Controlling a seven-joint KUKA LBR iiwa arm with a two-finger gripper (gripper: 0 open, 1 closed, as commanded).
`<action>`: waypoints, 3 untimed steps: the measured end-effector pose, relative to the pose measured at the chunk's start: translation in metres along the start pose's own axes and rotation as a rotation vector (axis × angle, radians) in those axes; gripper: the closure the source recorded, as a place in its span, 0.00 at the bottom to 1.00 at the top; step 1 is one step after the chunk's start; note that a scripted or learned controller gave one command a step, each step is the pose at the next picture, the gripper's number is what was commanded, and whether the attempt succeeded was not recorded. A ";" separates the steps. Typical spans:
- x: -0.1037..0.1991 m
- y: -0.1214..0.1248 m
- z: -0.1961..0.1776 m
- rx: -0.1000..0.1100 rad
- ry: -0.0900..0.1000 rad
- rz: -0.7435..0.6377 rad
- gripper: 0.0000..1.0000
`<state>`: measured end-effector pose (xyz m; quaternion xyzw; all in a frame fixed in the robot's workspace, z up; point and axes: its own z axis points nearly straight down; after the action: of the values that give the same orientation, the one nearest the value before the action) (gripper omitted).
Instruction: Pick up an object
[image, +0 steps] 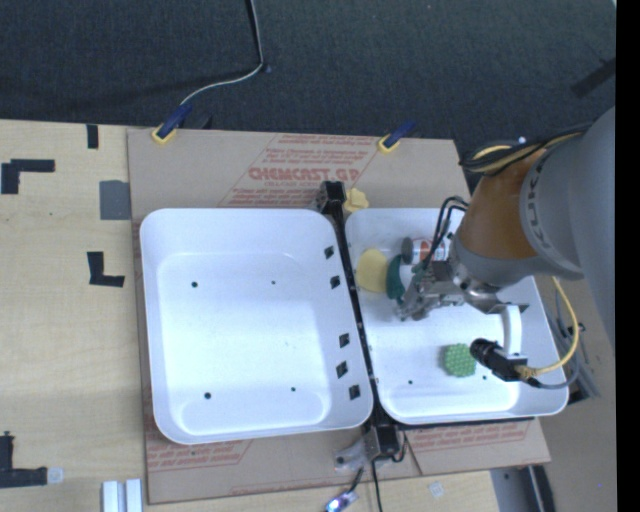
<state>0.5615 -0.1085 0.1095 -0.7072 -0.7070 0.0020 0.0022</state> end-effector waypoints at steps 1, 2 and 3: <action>0.006 -0.014 -0.258 -0.013 -0.003 -0.002 1.00; 0.000 0.039 -0.298 -0.012 -0.003 -0.003 1.00; -0.024 0.092 -0.382 -0.017 -0.005 -0.002 1.00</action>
<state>0.6562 -0.1324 0.4909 -0.7065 -0.7077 -0.0021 -0.0054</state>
